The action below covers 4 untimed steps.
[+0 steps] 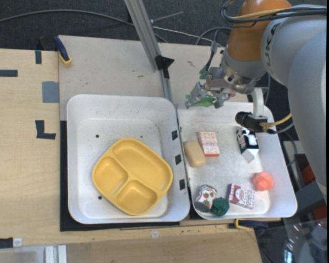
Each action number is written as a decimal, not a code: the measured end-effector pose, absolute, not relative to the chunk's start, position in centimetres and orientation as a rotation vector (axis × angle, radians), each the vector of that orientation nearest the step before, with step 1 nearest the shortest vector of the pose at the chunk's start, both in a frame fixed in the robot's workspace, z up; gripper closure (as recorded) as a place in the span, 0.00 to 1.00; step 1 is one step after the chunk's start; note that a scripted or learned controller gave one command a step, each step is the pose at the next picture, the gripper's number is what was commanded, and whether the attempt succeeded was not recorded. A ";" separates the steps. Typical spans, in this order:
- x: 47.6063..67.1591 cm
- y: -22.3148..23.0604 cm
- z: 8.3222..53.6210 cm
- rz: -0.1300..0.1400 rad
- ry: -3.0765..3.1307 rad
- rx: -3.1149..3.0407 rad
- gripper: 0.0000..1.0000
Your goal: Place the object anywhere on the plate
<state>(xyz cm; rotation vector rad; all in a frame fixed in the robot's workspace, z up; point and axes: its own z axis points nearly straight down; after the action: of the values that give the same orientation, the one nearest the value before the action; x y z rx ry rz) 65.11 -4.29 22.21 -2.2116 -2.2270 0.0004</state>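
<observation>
Green plastic, a small object (208, 99), is sitting pinched between the fingers of the gripper (207, 96), hanging over the right bin's (279, 201) far left corner. Yellow and sectioned, the plate (132, 175) is lying in the left bin (82, 125), well apart. Below the gripper, a pink carton (208, 143) and a tan block (194, 153) are lying side by side.

My bench (22, 147) is pale wood, marked with grey tape patches (50, 91) and dark angular tape pieces (41, 129). Behind it lies a dark carpeted floor (71, 4) crossed by thin cables (44, 16). A slanted aluminium post (142, 23) rises from the bench's far side, and a blue-and-yellow clamp (62, 50) grips the far edge. Light is even and soft.
</observation>
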 end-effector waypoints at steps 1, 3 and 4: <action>65.1 1.6 22.2 0.000 -2.228 -2.211 1.00; 63.0 11.5 22.5 0.004 -2.226 -2.213 1.00; 60.6 16.4 23.5 0.001 -2.227 -2.211 1.00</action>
<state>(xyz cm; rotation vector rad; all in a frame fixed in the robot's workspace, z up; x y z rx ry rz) 60.63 16.40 23.53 -2.2108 -2.2274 0.0014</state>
